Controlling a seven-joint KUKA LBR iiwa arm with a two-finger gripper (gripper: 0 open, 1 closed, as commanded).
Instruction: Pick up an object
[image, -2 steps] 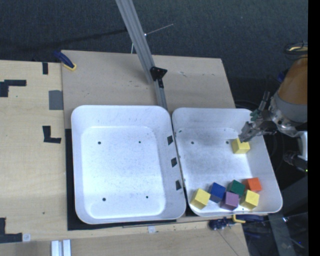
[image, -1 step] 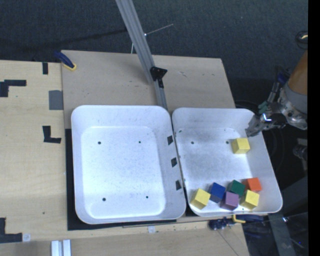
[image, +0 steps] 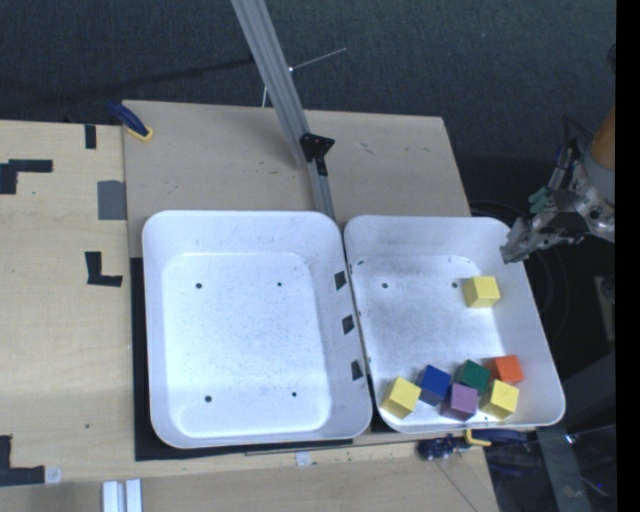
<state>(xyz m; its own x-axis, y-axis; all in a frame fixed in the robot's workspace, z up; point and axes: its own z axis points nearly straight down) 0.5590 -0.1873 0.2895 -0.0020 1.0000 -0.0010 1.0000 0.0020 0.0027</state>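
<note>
1. We see the grey two-finger gripper (image: 518, 246) at the right edge of the right-hand shallow white bin (image: 420, 240), over its upper right corner. We cannot tell from this slanted view whether it is released or clenched, and nothing visible sits in it.

2. The nearest candidate is the lone small yellow cube (image: 482, 291), resting on the bin floor just below and left of the gripper — apart from every other block.

3. It is a cube, so it has no real long axis; its faces sit slightly rotated against the bin walls, and a grasp would want to square up to them.

4. Risks, as we judge them: the gripper sits close to the bin rim, so a descent from here could clip the wall; a skewed approach could nudge the cube away instead of capturing it.

5. Farther out, the cluster at the lower right — a second yellow cube (image: 402, 397), blue cube (image: 436, 383), purple cube (image: 463, 400), green cube (image: 474, 376), orange cube (image: 508, 369) and a third yellow cube (image: 503, 399) — is packed tight. Fingers would likely jam between neighbours there.

6. The left-hand white bin (image: 160, 300) lies well apart from all this.
</note>
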